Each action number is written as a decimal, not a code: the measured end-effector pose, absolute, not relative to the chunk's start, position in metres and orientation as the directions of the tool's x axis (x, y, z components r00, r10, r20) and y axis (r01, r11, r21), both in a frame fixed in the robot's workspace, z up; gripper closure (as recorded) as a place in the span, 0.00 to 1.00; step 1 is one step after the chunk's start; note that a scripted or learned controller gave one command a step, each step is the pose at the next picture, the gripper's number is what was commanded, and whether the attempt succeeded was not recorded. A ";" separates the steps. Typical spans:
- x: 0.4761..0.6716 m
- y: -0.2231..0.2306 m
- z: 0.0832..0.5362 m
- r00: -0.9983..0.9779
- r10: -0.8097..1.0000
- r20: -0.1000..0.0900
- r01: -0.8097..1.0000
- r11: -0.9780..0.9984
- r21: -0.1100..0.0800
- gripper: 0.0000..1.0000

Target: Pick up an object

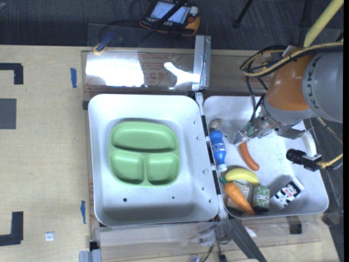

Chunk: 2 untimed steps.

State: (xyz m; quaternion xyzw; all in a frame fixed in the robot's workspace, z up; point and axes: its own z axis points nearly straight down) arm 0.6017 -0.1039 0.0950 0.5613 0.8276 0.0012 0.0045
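The claw (246,137) hangs in the right bin (316,201); its grip cannot be told. Just below it lies a carrot (249,156); the bottle (218,148) is to its left.

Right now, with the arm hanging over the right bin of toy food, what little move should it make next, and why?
Probably a short drop straight down. The gripper hovers just above the upper end of the small orange carrot-like piece, which lies alone on bare bin floor, apart from the blue bottle and banana. I can't tell whether it touches the piece yet.
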 end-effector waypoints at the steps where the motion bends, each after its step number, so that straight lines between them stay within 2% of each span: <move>1: 0.659 -0.063 0.202 -0.387 0.922 -0.001 0.922 0.387 -0.001 1.00; 2: 0.605 -0.053 0.182 -0.586 0.810 0.003 0.810 0.586 -0.003 1.00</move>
